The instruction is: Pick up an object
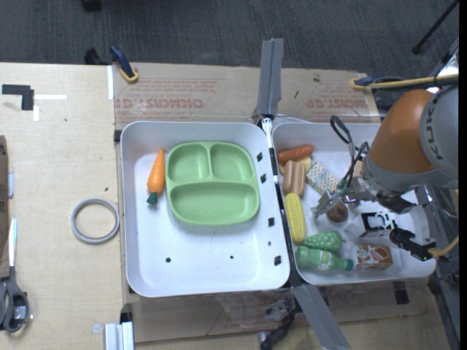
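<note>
My gripper is down in the right bin, near its middle, directly over a small brown round toy. That toy shows just under the gripper's tip; whether it is held I cannot tell. Around it lie a yellow corn cob to the left, a speckled wafer above, and a green pickle below. The grey arm with its orange band comes in from the right and covers the bin's right part.
Also in the right bin are a red sausage, a hot dog bun, a green bottle and a red packet. The left bin holds a green divided plate and a carrot. A tape ring and scissors lie on the bench.
</note>
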